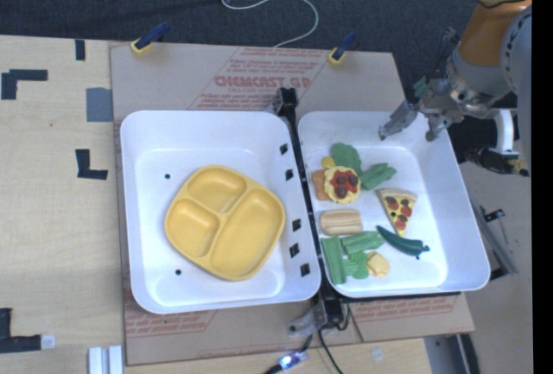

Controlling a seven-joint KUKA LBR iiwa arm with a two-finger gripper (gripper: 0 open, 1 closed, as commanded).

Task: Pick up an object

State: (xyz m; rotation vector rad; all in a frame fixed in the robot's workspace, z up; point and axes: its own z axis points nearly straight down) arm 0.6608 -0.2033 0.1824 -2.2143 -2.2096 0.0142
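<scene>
The table carries a cardboard sheet and, on it, two shallow white bins side by side. The left bin holds a yellow divided plate. The right bin, the landmark here, holds all the small toy foods, clustered toward its left wall and centre.

The grey arm reaches in above that bin's far right corner, and its gripper hangs over the far rim. The fingers stand spread wide apart with nothing between them.

Inside the right bin, going by size: a green ridged piece lies near the near-left corner, with a tan bread roll just beyond it and a dark green pepper toward the middle. A pizza slice lies near the centre, a round piece with red dots sits beside the left wall among green leaves, and a small yellow chunk rests by the near edge.

I judge the task to be at the approach step: nothing is grasped, and the gripper is well apart from every toy. The next move calls for choosing one item, likely the pizza slice since it lies fairly apart from its neighbours, moving inward from the far rim until centred over it, descending with the fingers straddling it, then closing. The crowded pieces by the left wall look harder to take singly.
</scene>
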